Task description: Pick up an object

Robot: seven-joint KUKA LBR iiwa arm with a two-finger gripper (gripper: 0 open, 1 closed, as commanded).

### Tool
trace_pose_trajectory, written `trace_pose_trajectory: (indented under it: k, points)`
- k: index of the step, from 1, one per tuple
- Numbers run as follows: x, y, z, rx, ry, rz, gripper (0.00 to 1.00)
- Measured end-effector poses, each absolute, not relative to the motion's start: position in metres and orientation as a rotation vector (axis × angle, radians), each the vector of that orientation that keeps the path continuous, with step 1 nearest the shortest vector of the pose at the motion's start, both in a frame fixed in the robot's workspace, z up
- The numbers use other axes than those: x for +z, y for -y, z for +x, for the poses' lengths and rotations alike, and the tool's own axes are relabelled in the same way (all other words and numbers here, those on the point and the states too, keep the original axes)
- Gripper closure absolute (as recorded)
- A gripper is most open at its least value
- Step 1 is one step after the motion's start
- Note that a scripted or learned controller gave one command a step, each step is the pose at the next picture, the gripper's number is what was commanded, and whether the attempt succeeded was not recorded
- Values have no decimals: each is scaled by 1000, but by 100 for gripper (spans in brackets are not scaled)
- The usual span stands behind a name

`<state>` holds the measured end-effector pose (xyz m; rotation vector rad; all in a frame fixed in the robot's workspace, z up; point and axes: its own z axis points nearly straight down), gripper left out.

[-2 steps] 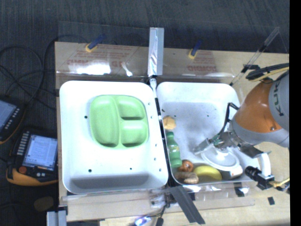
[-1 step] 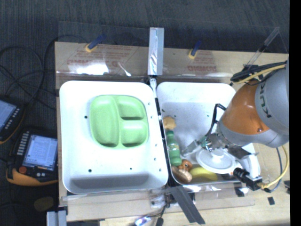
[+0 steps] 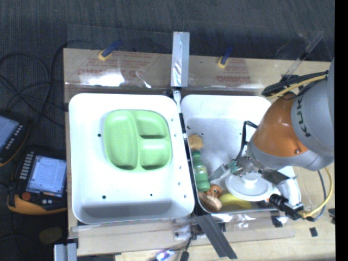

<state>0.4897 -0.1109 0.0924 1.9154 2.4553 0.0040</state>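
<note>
We see the grey arm's end effector [image 3: 243, 170] low in the right white bin [image 3: 217, 116], but cannot tell its state (the wrist hides it). A green plastic bottle [image 3: 200, 170], brown rounded toy [image 3: 211, 197] and yellow banana-shaped piece [image 3: 236, 201] lie near the bin's left-near corner. A pale green divided tray [image 3: 137, 138] sits in the left white bin [image 3: 87, 173].

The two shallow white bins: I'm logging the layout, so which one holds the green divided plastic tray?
The left white bin holds the green divided plastic tray, lying flat near its middle. The right white bin holds small items, with the grey arm reaching in.
</note>
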Motion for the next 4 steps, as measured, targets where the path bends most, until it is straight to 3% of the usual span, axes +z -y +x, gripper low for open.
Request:
trace_pose_trajectory:
  k: [1, 2, 3, 4]
  points:
    - [102, 109, 491, 10, -2459, 1914, 100]
    - [97, 126, 500, 1, -2692, 1607, 100]
    - [95, 126, 498, -1, -2697, 1610, 0]
    - [105, 102, 484, -1, -2928, 1138, 0]
